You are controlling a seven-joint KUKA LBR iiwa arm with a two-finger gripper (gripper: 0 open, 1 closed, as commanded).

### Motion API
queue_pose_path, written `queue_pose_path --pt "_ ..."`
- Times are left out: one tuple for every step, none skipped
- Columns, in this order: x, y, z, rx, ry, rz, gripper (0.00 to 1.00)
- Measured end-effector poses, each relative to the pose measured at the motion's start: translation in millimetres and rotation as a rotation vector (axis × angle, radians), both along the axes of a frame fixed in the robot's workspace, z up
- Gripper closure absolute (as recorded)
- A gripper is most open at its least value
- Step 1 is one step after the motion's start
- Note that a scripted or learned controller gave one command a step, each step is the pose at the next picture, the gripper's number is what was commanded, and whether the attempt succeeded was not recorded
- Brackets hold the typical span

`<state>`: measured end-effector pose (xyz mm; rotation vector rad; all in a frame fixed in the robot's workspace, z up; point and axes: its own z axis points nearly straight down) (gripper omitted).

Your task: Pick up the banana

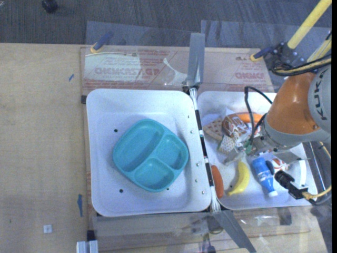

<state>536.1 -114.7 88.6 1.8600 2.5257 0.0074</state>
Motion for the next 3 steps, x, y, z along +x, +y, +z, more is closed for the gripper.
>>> queue_pose_path --pt "-54 14 0 0.0 -0.001 0.044 0.0" --pt "-53 13 11 -0.001 -0.006 0.041 1.0" --pt "-22 47 96 -0.001 0.006 -0.171 1.0"
